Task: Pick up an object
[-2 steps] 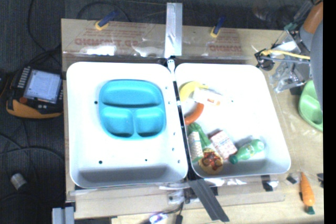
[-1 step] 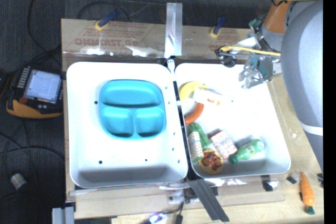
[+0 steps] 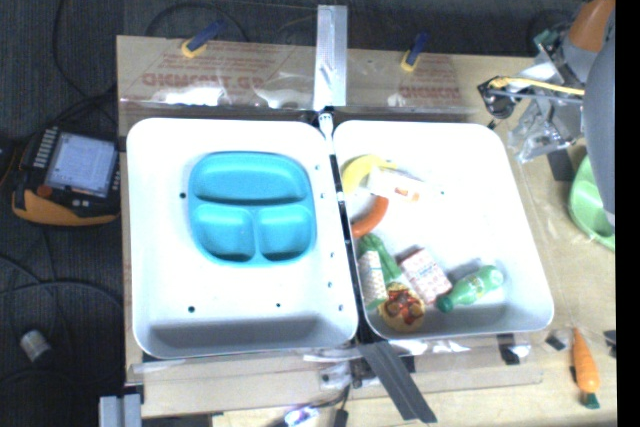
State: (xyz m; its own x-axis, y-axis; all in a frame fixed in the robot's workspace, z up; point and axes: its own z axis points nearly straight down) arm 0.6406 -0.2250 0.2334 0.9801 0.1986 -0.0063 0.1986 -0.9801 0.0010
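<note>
I see the arm (image 3: 600,105) parked at the far right edge of the view, grey with its orange band up near the top corner — it sits off the bench side of the right bin (image 3: 500,165), not over it. Whether the claw is wide or narrow I cannot tell.

What I can pick from is all in the right bin, crowded toward its left wall and near edge. A green bottle (image 3: 472,286) lies toward the near right of the clutter, its long axis running from near-left up to far-right, with open white floor beyond it on the far side. Just left of it sits a small red-and-white packet (image 3: 424,275), then a tight jumble of items against the divider. Farther back there is a yellow piece (image 3: 356,169) with a white tube (image 3: 396,184) lying across it, and an orange curved piece (image 3: 370,212) just nearer than those.

The left bin (image 3: 160,215) holds a blue divided tray (image 3: 250,207) and nothing I would go for.

So the reach runs leftward and toward the near side from where the arm stands. I judge the green bottle the best candidate — it is nearest the arm, and closing across its short axis looks easiest.
</note>
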